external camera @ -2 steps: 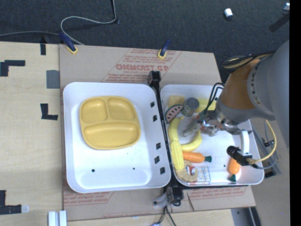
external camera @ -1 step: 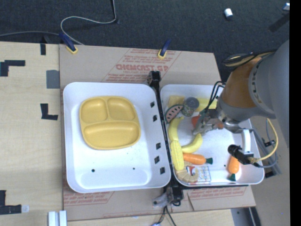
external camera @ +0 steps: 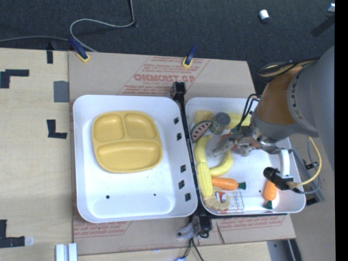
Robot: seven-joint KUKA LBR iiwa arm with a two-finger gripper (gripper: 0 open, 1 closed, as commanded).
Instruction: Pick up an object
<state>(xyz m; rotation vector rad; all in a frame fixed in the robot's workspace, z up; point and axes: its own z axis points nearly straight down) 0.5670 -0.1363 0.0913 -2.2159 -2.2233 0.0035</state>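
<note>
My gripper [external camera: 227, 144] hangs low in the right bin [external camera: 288, 203], reaching in from the right. It sits just above the curved yellow banana [external camera: 213, 166] and right below a small grey can [external camera: 221, 122]. A corn cob [external camera: 204, 179] lies along the bin's left wall. An orange carrot [external camera: 225, 183] rests beside it. A second carrot [external camera: 269, 191] lies at the right end, near a black part of the arm. A watermelon slice [external camera: 199, 129] and a yellow block [external camera: 203, 116] lie at the back left. A printed packet [external camera: 229, 201] sits at the front.
The left bin [external camera: 130, 203] holds a yellow divided plate [external camera: 128, 141]. A black divider with clips runs between the two bins. The arm's grey and orange body [external camera: 283, 105] covers the right bin's far right corner. Cables trail off its right side.
</note>
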